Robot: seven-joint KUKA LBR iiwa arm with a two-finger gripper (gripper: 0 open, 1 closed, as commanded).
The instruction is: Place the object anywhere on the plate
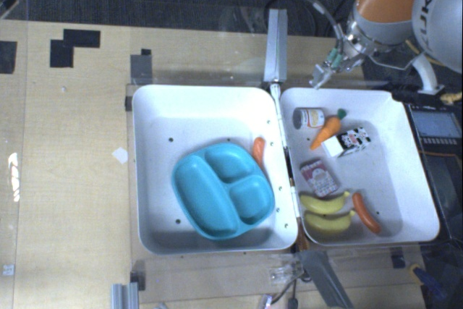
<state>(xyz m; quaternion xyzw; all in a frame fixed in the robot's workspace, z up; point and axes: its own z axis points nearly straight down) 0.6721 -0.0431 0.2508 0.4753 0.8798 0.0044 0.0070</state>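
Your left bin (152,155) holds the blue divided plate (223,189); a small orange piece (259,150) lies just beside its rim, off the plate. I cannot tell the state of your gripper (325,71), above the right bin (412,155); its crowded carrot (327,130) and bananas (327,212) invite a mis-grasp.

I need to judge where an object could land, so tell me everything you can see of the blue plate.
The blue plate is a glossy light-blue tray, plastic by the look, with rounded corners and three compartments: one long section and two smaller ones. It lies flat but turned at an angle on the floor of the left bin, toward its front right. A small orange object lies just beyond its upper right rim; I cannot tell if they touch.
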